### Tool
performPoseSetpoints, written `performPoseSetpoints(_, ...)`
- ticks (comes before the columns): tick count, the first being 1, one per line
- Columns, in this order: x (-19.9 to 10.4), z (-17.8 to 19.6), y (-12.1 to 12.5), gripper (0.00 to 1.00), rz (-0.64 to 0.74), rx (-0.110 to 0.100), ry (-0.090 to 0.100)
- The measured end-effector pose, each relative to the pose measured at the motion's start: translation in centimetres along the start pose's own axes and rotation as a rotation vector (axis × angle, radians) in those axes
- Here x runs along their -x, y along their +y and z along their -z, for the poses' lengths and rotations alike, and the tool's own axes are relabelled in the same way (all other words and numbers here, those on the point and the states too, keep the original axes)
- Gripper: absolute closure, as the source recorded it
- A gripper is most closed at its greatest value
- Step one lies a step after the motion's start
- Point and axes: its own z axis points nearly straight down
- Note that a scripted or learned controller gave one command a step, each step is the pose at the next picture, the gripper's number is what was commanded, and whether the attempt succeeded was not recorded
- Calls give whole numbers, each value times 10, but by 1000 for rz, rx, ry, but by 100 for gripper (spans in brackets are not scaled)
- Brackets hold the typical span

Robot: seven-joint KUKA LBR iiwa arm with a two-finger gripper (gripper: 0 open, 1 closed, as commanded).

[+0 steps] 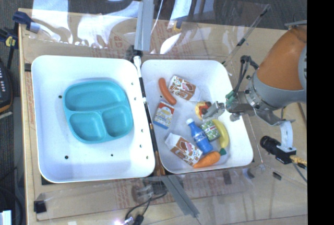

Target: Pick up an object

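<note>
The right white bin (209, 77) holds several small items. An orange sausage (167, 91) and a printed carton (182, 87) lie toward its back. Below them a small carton (164, 115) sits by the left wall. A blue bottle (198, 136), a green pack (210, 130), a banana (223, 134), a carrot (207, 159) and another carton (183, 148) crowd the front. My gripper (213, 110) reaches in from the right. It hangs low over a yellow-and-red item (201, 109), just above the green pack. I see nothing held in it.
The left white bin (47, 114) bears a blue divided tray (99, 110). A clear plastic wall stands behind both bins. The arm's orange band (284, 62) and grey wrist hang over the right bin's right rim.
</note>
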Motion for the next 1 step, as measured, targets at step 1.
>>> performPoseSetpoints(1,4,-111,39,0,-50,-1,-1)
